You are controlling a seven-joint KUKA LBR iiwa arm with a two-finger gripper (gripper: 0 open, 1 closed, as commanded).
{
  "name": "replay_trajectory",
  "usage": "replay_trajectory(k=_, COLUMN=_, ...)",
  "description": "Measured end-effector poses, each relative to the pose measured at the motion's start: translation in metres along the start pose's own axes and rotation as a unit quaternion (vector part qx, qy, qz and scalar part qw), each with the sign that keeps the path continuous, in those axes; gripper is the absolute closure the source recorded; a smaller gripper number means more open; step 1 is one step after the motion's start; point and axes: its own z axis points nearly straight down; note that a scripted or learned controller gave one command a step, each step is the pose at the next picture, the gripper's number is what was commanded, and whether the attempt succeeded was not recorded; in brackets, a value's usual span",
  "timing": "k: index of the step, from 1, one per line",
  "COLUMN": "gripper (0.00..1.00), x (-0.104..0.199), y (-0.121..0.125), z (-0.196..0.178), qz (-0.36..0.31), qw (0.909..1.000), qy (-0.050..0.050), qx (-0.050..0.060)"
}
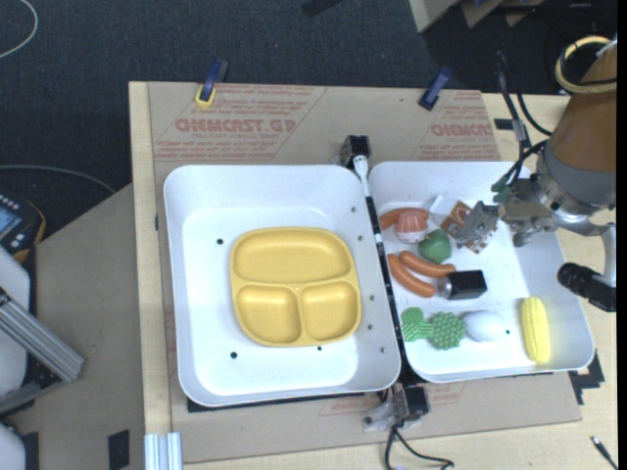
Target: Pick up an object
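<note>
The pincer (477, 226) hangs low over the far part of the right bin (549, 360), reaching in from the right under the arm's orange band (591, 130); from here I cannot tell whether it is apart or together, and nothing is plainly caught in it. Just beside its tip sits a small brown object (457, 217).

Further left in that bin lie a reddish-white toy (409, 222), a green ball (435, 247), an orange sausage (412, 273) and a black block (464, 283). Nearer me are a green broccoli piece (434, 328), a white egg (482, 326) and a yellow corn cob (535, 329) by the right wall.

The left bin (196, 223) holds a yellow divided plate (294, 284) with three compartments.

Both bins rest on a brown board (157, 125) printed in red with "CHEMCAST GP", readable at the far left and partly again at the far right. Two clamps grip its far edge, one yellow-tipped (210, 86), one blue (435, 90). Below is dark carpet (98, 27) with cables crossing it.
</note>
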Motion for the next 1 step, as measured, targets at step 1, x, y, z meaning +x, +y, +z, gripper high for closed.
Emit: replay_trajectory(k=1, gripper=0.0, x=0.0003, y=0.0026, z=-0.0076, qz=-0.001, qw=1.0, qy=-0.001, qx=-0.007)
